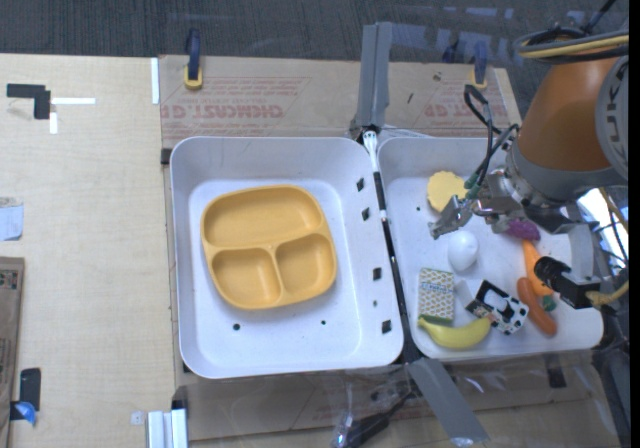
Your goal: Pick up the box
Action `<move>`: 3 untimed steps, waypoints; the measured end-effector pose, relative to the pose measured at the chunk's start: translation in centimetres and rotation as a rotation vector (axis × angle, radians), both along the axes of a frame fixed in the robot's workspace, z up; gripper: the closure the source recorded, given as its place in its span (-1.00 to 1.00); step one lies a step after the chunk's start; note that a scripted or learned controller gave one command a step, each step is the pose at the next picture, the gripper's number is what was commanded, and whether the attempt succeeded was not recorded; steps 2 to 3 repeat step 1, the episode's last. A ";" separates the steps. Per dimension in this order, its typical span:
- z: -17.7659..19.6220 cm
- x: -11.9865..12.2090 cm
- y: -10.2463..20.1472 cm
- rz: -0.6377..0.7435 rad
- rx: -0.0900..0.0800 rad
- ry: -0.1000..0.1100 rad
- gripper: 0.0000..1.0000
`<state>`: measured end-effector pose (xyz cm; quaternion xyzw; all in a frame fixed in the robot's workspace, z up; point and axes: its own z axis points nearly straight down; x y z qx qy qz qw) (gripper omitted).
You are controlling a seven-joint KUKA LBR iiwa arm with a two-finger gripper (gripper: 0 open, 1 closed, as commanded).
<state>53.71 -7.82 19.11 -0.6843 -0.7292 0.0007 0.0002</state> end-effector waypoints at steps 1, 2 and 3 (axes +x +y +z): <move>-8.5 -6.1 -1.9 0.001 0.001 0.003 -1.00; -8.5 -6.1 -1.9 0.001 0.001 0.003 -1.00; -8.5 -6.1 -1.9 0.001 0.001 0.003 -1.00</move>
